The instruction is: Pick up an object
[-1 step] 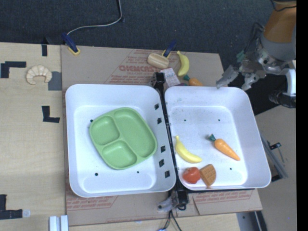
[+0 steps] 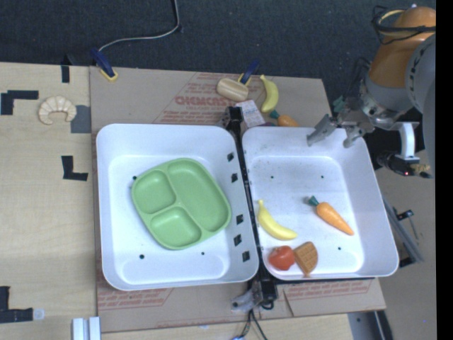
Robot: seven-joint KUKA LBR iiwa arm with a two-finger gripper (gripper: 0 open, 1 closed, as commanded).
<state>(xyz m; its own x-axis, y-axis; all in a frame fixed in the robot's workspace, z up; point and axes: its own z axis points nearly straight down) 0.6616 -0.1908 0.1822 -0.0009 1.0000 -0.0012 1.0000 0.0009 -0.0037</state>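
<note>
The tool point(image 2: 331, 134) hangs with fingers spread wide and holding nothing over the right bin's point(image 2: 368, 183) upper rim. The carrot point(image 2: 331, 216) lies loose at the bin's lower right, apparently ready for picking.

I count two white bins: the left bin point(image 2: 113, 211) and the right bin point(image 2: 368, 211). One green divided plate point(image 2: 181, 202). Two bananas point(image 2: 274, 222) point(image 2: 268, 93), one carrot point(image 2: 331, 215), one tomato point(image 2: 282, 258), one brown bread piece point(image 2: 306, 258). At the frame's upper left, one croissant point(image 2: 57, 109); upper middle, one bread roll point(image 2: 232, 88).
</note>
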